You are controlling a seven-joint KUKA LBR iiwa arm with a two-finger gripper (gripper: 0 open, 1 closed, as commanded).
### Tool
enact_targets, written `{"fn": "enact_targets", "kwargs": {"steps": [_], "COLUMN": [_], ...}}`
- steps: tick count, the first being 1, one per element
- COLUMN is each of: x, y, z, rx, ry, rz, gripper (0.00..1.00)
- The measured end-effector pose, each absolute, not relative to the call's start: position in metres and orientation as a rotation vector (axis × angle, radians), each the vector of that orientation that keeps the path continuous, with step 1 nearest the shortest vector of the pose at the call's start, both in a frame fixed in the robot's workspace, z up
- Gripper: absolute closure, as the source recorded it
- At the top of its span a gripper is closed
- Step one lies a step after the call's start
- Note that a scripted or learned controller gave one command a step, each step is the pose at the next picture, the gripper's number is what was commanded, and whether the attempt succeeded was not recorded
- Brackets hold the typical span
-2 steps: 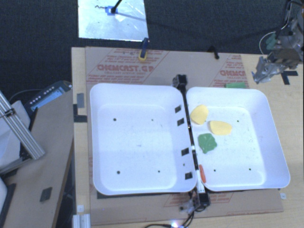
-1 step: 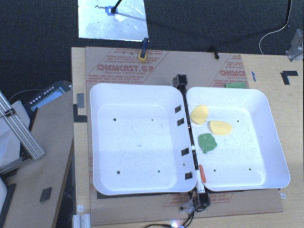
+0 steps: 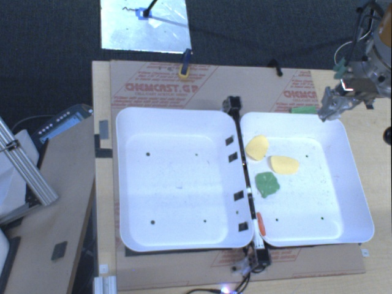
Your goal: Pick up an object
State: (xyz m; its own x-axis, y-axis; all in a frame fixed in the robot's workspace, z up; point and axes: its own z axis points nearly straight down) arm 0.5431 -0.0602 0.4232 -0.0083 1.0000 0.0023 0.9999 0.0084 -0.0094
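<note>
The right bin (image 3: pixel 343 164) holds three small pieces near its left side: a yellow piece (image 3: pixel 257 147), a second yellow piece (image 3: pixel 284 164) just right of it, and a green piece (image 3: pixel 267 184) below them. A thin orange piece (image 3: pixel 261 224) lies by the divider at the bin's lower left. My gripper (image 3: pixel 331 108) hangs over the far right corner of the right bin, well apart from the pieces, with nothing visible between its fingers.
The left bin (image 3: pixel 177 176) sits beside the right one, joined by a black clipped divider (image 3: pixel 240 164). A green strip (image 3: pixel 304 109) lies on the cardboard behind the right bin. A yellow clip (image 3: pixel 184 72) and a metal sheet (image 3: pixel 144 17) lie at the back.
</note>
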Motion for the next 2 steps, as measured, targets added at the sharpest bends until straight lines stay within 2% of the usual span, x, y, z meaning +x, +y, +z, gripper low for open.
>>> {"fn": "enact_targets", "kwargs": {"steps": [1, 2], "x": [0.56, 0.624], "y": [0.014, 0.059], "z": [0.291, 0.253], "rx": [-2.203, -2.211], "ry": [-2.228, -2.231], "rz": [0.008, -0.002], "gripper": [1.0, 1.0]}}
